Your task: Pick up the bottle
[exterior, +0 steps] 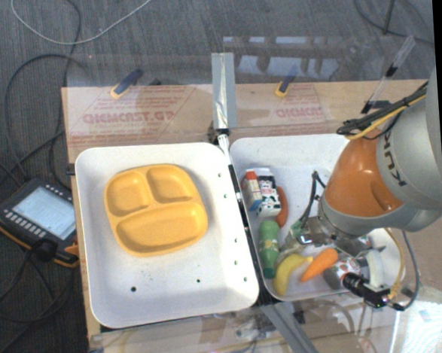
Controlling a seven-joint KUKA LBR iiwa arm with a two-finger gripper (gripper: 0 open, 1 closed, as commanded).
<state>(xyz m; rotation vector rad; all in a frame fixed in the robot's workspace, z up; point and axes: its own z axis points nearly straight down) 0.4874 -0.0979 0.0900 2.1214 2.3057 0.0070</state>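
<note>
yellow divided tray (157,209) is seen in the left bin (101,293) | green bottle (269,245) lies in the right bin (332,143) at its left wall, beside banana (286,271) and carrot (318,264) | bottle judged not yet lifted | gripper (316,237) is lowered just beside it, claw state cannot be told

A green bottle (269,244) is seen lying on its side in the right-hand bin (279,149), close to that bin's left wall. Its long axis is aligned roughly with that wall, and a banana (286,271) is touched at its lower end.
</note>
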